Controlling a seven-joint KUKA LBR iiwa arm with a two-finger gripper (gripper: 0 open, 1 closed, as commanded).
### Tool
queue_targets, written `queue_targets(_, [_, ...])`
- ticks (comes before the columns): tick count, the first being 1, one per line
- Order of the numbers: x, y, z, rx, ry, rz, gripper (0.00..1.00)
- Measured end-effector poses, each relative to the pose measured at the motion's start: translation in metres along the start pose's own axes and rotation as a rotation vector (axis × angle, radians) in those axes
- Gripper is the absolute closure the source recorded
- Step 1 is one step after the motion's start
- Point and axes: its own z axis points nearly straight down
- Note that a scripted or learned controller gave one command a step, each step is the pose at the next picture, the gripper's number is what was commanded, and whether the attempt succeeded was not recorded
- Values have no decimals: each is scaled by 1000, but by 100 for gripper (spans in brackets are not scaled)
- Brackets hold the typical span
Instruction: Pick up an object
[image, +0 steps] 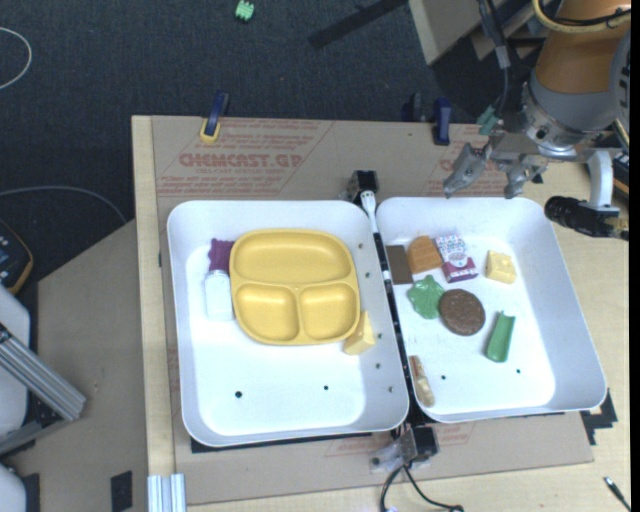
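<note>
**Robot gripper hovering above the far edge of the right bin, holding nothing**

Two shallow white bins sit side by side on a brown board, seen from above at a slant. The left bin (200, 400) holds a yellow divided tray (295, 285) with three compartments. At the tray's 9 o'clock, touching its edge, lies a small white bottle (217, 295) with a purple piece (220, 253) just beyond it. At the tray's 4 o'clock a small pale yellow block (360, 336) leans against its corner.

The right bin (560, 350) holds a cluster of small things near its centre. A brown round disc (463, 311) lies in the middle. At its 9 o'clock, touching it, is a green leafy piece (426, 297). At its 11 o'clock is an orange block (424, 255), with a dark brown slab (398, 264) beside that near the bin's left wall. At the disc's 12 o'clock is a small red and white packet (455, 255). At 2 o'clock lies a pale yellow cube (500, 266). At 4 o'clock lies a green cylinder (499, 336). At 7 o'clock, near the left wall, lies a thin tan stick (421, 381).

The grey arm with its orange band enters at the picture's 1 o'clock. Its gripper (491, 180) hangs over the right bin's far rim, fingers spread apart, with nothing between them, well apart from the cluster.
</note>
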Motion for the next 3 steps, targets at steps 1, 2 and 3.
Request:
queue_targets(1, [0, 2, -8, -13, -2, -2, 0])
queue_targets(2, [7, 1, 37, -9, -1, -2, 0])
queue_targets(3, [7, 1, 80, -8, -2, -1, 0])
